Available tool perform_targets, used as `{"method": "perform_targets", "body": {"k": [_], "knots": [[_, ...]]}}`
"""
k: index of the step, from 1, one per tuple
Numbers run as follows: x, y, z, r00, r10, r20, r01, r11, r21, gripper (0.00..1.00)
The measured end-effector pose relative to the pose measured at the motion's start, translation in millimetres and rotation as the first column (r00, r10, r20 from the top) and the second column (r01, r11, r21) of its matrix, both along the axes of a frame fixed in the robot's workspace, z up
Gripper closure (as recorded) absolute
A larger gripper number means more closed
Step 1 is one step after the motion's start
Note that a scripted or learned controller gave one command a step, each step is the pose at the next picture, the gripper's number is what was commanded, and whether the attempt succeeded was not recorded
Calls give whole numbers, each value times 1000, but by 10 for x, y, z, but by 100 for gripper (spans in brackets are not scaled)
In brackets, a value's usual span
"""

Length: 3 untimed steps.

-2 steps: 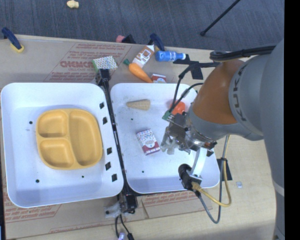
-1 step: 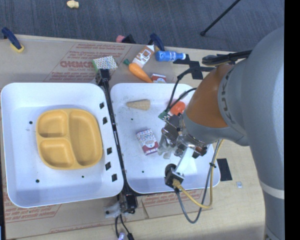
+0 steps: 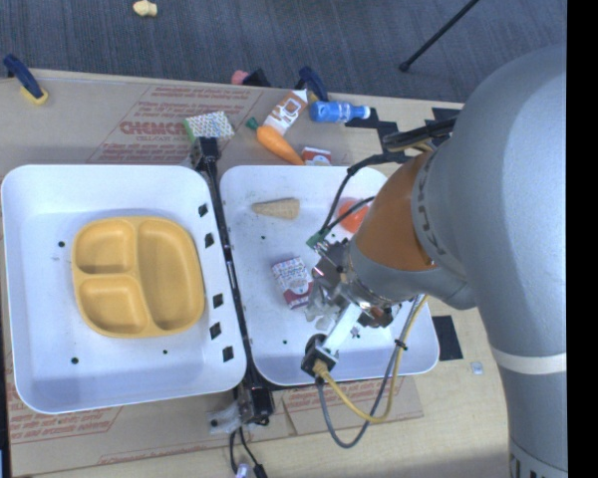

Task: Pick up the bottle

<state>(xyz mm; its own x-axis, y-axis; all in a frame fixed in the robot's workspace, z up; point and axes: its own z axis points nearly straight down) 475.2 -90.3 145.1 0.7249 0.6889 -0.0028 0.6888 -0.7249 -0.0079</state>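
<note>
Grey arm (image 3: 508,217) with an orange band (image 3: 394,232) reaches into the right bin (image 3: 269,352); its pincer (image 3: 324,307) hangs low over that bin's middle. Whether the pincer is parted or closed cannot be told, the wrist and cabling covering it. A yellow cable (image 3: 359,406) loops from the wrist past the bin's near rim.

Just beside the pincer, on its left: a small crumpled packet (image 3: 291,277), red and white, lying on the bin floor, apparently touching or nearly touching the tool.

Further from the pincer, toward the bin's far side: a tan wedge-shaped piece (image 3: 277,207). An orange-red item (image 3: 351,212) sits partly hidden behind the arm.

Beyond the bin's far rim, on the cardboard-covered table (image 3: 130,127): an orange carrot-like item (image 3: 277,144), a white bottle (image 3: 285,113) with an orange label lying tilted, and a blue bottle (image 3: 337,113) lying on its side. Both bottles lie well apart from the pincer and outside either bin.

Well to the pincer's left: the left bin (image 3: 40,366), holding a yellow divided plate (image 3: 138,275) with three compartments.
</note>
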Motion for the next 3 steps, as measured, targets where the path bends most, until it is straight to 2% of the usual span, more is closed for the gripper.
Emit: {"method": "perform_targets", "body": {"k": [1,2,3], "knots": [[13,-479,1402,999,-51,5,51,999,-2,100],[2,-687,392,997,-78,2,78,997,0,100],[2,-737,219,959,-283,-1,283,959,0,100]]}}
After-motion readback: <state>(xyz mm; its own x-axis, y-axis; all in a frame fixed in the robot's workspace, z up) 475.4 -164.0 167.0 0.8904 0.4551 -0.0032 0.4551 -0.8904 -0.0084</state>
